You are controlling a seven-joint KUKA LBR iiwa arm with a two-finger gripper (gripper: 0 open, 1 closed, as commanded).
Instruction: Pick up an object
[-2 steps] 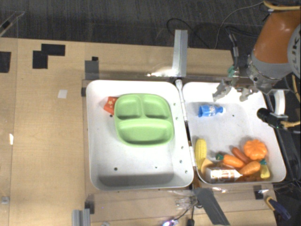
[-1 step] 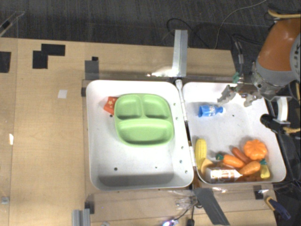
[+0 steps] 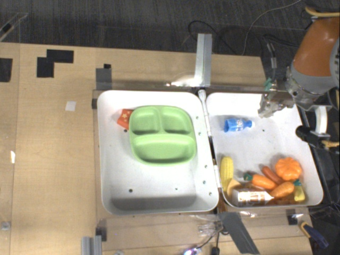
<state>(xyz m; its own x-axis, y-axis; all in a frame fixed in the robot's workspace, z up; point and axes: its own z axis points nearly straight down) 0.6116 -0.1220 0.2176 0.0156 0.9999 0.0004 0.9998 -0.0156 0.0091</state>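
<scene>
Gripper (image 3: 269, 108) hovers over right bin (image 3: 255, 142), top-right corner. Fingers' state: can't tell. Blue bottle (image 3: 237, 125) lies nearby, apart.

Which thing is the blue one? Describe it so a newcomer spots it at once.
Look in the right bin, the one nearer the arm. The small blue bottle lies on its side alone in the far half, near the gripper. It is blue; the near-corner items are orange and yellow.

I can't read any text from here: the small bottle (image 3: 254, 197) in the right bin (image 3: 276, 142) carries a pale label, and the blue bottle (image 3: 236, 125) another, both too blurred to make out
</scene>
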